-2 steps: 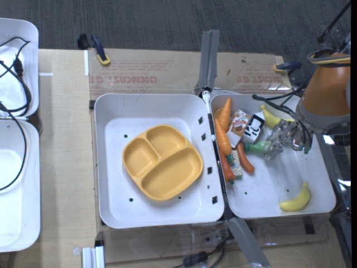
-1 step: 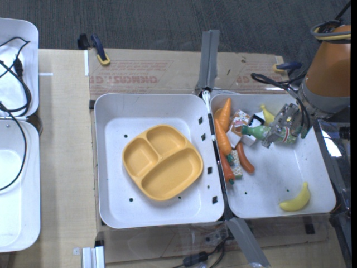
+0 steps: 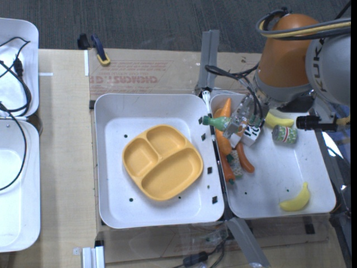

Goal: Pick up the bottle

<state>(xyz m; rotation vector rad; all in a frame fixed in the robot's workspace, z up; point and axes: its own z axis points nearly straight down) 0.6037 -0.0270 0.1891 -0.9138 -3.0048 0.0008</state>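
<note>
The bottle is small and green and lies on its side at the left edge of the right bin, with its cap pointing left over the divide between the bins. It rests across an orange carrot. My gripper is down low at the bottle's right end, reaching in under the orange wrist band, and its tip overlaps the bottle's body. The arm hides the back of the right bin.
Around the bottle lie more carrots and a white tag. A banana and a small green-labelled can lie right of the gripper, and another banana at the front right. The left bin holds a yellow divided plate.
</note>
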